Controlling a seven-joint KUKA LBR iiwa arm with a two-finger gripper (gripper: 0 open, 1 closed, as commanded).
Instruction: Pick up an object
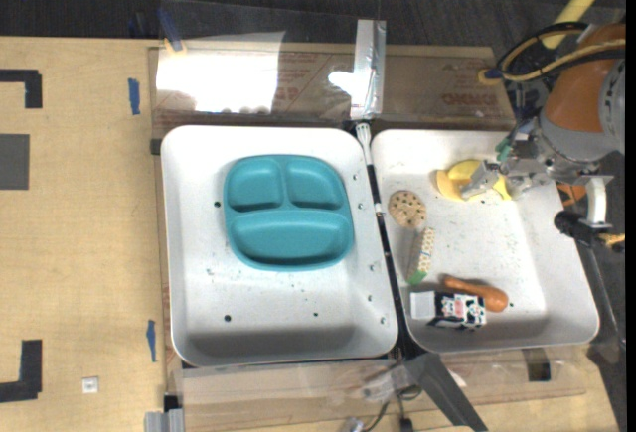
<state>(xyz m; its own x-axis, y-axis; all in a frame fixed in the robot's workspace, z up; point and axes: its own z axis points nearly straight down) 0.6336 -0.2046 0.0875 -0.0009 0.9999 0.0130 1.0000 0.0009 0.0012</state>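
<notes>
The right bin (556, 251) holds a yellow piece (455, 180) near its far edge. My gripper (490, 180) is low over that piece's right end, with yellow showing on both sides of it. Nearer the divider lie a round speckled cookie (406, 208) and a pale dotted strip (425, 249). Towards the front are an orange carrot-like piece (479, 292) and a small black and white box (453, 309). The arm (581, 112) comes in from the right.
A teal divided plate (288, 210) lies in the left bin (189, 251). A clear plastic sheet (258, 72) stands behind the bins. Yellow and black cables (542, 48) loop above the arm at the back right.
</notes>
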